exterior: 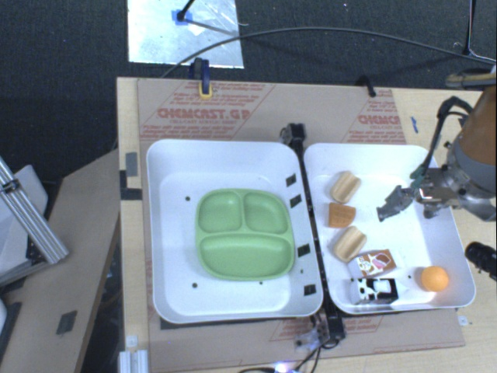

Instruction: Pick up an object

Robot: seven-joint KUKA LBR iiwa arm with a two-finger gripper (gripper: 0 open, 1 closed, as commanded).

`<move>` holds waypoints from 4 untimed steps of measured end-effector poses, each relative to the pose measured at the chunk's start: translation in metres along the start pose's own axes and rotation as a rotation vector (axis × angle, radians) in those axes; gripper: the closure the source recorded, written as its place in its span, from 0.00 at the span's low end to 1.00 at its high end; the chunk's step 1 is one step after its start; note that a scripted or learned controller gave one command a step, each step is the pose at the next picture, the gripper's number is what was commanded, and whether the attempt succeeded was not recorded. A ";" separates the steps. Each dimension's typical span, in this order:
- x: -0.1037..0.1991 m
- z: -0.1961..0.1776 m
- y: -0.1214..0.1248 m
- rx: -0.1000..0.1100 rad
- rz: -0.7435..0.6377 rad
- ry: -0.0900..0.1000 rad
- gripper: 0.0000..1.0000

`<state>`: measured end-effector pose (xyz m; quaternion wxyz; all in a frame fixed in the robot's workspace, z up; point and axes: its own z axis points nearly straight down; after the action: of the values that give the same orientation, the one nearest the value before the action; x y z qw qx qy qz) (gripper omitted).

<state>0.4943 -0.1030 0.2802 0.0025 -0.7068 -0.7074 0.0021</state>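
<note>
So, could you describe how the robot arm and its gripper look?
The arm enters from the right: a rounded grey body with an orange band above the wrist. A thin dark cable loops along its upper side. The gripper is a dark grey metal piece with a lighter silver bracket behind it, tapering to a narrow tip. No markings or labels are legible on it.

The grey arm (475, 158) enters from the right edge of the view, its wrist section angled down and leftward. At its end the two-finger gripper (387, 210) points left, its dark fingers (396, 202) extended ahead of the wrist body, with a cable looping above the wrist.
</note>
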 end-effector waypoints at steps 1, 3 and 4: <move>0.000 -0.004 0.002 -0.009 -0.002 -0.001 0.00; -0.002 0.116 0.001 -0.002 0.001 0.000 0.00; -0.008 0.177 0.002 -0.002 0.001 0.001 0.00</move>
<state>0.4951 -0.1110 0.1033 0.0018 -0.7071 -0.7071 0.0009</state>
